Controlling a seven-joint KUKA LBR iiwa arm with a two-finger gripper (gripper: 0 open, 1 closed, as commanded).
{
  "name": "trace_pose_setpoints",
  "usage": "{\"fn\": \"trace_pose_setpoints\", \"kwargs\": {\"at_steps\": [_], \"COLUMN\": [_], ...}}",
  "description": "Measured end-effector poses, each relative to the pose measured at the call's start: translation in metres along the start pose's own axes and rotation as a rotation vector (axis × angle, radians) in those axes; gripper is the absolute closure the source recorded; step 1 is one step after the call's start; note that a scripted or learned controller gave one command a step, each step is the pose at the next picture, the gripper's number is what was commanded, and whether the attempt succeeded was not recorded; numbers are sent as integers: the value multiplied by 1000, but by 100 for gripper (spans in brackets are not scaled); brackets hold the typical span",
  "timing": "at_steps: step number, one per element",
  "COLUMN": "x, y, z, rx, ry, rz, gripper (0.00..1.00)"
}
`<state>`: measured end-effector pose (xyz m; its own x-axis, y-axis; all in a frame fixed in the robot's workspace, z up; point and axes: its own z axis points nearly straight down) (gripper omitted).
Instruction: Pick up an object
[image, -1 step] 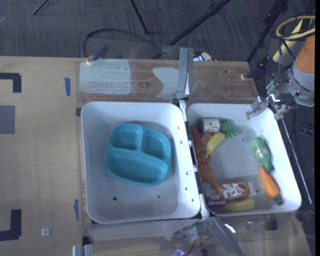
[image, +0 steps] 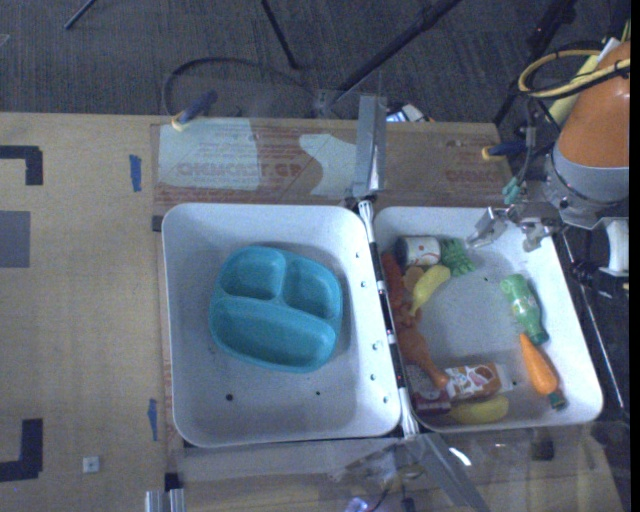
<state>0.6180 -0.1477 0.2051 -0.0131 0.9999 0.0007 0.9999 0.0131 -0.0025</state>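
Note:
My gripper hangs over the far edge of the right bin, its two fingers spread open with nothing between them. Below it in the bin lie a green bottle and an orange carrot along the right side. A white can, a green toy and a small yellow banana sit to the gripper's left. A red-and-white packet and another yellow piece rest near the front wall. Orange-brown long items line the left wall.
The left bin holds a blue divided plate. A metal divider separates the two bins. Cables and the arm's base crowd the upper right. The middle of the right bin's floor is bare.

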Motion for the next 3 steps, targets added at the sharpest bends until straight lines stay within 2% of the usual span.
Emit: {"fn": "trace_pose_setpoints", "kwargs": {"at_steps": [1,2,3], "x": [0,34,34], "y": [1,35,36], "z": [-11,71,70], "rx": [-3,0,-2], "ry": [-1,0,-1], "rz": [-2,9,9], "gripper": [100,100,0]}}
